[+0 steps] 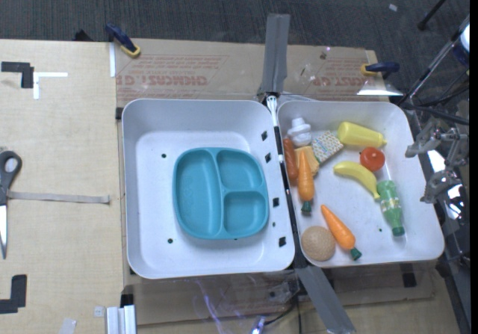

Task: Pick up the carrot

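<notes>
Two carrots lie in the right bin. One carrot rests near the bin's front, its green tip pointing to the front right. The other carrot lies along the bin's left wall, green tip toward the front. At the view's right edge, the grey metal parts of my gripper hang just outside the right bin's right wall, well to the right of both carrots. Nothing shows between them.
The right bin also holds a white bottle, a yellow piece, a red tomato, a banana, a green bottle and a tan ball. A teal divided plate sits in the left bin.
</notes>
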Robot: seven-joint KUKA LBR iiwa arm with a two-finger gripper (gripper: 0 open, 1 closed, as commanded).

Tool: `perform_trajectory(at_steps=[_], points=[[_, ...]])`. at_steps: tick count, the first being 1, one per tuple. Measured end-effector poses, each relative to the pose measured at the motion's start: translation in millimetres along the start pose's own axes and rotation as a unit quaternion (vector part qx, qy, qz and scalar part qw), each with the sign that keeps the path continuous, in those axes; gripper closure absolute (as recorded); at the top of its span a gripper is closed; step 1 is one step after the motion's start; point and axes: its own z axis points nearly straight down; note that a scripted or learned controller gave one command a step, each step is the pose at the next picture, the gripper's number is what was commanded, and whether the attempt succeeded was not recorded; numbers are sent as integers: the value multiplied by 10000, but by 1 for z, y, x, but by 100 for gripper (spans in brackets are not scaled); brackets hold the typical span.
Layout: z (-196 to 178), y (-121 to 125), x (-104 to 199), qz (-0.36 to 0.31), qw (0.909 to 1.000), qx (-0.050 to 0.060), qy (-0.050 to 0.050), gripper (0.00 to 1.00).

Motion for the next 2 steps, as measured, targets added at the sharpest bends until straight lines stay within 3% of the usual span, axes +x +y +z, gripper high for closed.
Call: perform_trajectory(at_steps=[1, 2], points=[[130, 61, 29, -1365, 9906, -7, 8, 0], [161, 112, 13, -836, 9965, 4, 6, 0]])
